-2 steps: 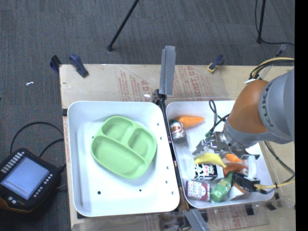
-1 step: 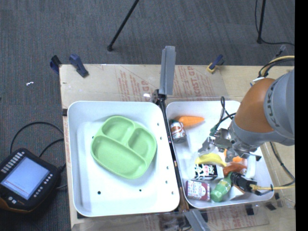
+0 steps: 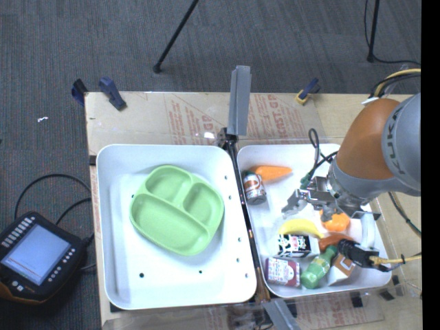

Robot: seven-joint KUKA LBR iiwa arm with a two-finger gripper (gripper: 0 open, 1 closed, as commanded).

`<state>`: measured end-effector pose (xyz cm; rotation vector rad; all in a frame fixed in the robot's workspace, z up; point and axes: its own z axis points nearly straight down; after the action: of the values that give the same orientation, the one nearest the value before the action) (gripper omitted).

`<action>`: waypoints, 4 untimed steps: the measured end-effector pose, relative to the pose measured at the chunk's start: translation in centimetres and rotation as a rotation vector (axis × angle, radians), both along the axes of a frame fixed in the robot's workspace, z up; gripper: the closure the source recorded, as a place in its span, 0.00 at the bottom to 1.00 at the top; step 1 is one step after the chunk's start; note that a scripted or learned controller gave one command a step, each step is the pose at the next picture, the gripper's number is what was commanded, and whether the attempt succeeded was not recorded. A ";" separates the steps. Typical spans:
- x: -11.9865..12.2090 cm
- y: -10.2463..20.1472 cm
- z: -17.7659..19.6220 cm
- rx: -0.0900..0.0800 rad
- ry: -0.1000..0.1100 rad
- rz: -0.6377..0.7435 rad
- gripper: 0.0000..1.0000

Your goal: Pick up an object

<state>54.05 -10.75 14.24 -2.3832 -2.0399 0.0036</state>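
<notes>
Left bin (image 3: 110, 184): white plastic, smooth, slightly glossy.
Right bin (image 3: 275, 158): the same white plastic, same sheen.
Divided plate (image 3: 177, 210): pale green plastic, matt to satin, smooth.
Counter (image 3: 172, 115): tan cardboard with red print, matt, taped at the edges.
Can (image 3: 254, 188): metal look, shiny.
Carrot (image 3: 273, 172): orange toy plastic, smooth.
Banana (image 3: 303, 227): yellow plastic, smooth.
Milk carton (image 3: 293, 245): printed, black and white, smooth faces.
Green bottle (image 3: 315, 272): glossy plastic.
Arm (image 3: 375, 150): orange and grey shell, smooth, semi-gloss.
Claw (image 3: 309, 194): grey metal, dull.
Floor (image 3: 103, 33): dark grey carpet, rough weave.
</notes>
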 end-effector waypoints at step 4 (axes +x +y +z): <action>4.5 6.1 8.8 -0.001 0.000 0.221 1.00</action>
<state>58.58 -4.64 23.05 -2.1443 -2.2916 0.0054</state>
